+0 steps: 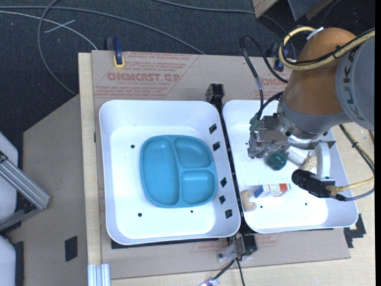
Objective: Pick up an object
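Although the task names no particular item, the likeliest candidate is the dark teal round object in the right bin, lying directly beneath the gripper and partly hidden by it. The metal of the gripper overlaps its upper edge; whether there is contact cannot be judged from this slanted view, and the object is not visibly between anything that would hold it. The gripper's state cannot be told, since the wrist and orange band mask most of it.

Just beside the teal object, toward the right wall, lies a pale cream piece (its form is unclear). Nearer the front of the bin sit a small red-and-white packet and a tan lump, both apart from the gripper. A black cable fitting hangs from the arm over this area.

Risks, as a judgement: the teal object looks rounded and may roll or squirt aside if approached off-centre; the cream piece close by could be caught along with it or block the descent; the dangling fitting might sweep the packet.

The left bin holds a blue divided tray, well apart from the work.
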### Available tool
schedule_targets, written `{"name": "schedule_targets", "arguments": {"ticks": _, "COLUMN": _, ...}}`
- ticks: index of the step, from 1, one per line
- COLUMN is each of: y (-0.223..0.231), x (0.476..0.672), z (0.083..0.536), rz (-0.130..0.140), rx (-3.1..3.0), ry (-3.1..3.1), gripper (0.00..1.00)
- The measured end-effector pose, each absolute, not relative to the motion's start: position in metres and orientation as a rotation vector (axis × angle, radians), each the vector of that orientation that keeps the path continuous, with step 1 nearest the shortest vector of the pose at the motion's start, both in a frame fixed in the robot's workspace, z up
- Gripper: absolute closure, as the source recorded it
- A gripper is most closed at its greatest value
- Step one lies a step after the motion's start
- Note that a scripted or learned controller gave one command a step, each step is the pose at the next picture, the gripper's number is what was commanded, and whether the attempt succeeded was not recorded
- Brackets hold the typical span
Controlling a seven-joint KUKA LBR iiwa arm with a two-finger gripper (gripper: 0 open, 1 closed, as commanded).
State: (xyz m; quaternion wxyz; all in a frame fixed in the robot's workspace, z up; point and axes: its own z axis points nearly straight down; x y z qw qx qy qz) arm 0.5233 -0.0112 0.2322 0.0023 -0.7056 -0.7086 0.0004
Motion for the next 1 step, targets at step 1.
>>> {"name": "schedule_targets", "arguments": {"ticks": 1, "y": 0.0509, "x": 0.5240, "z": 0.2293, "rz": -0.001, "rx": -2.211, "ry": -2.227, "gripper": 1.00}}
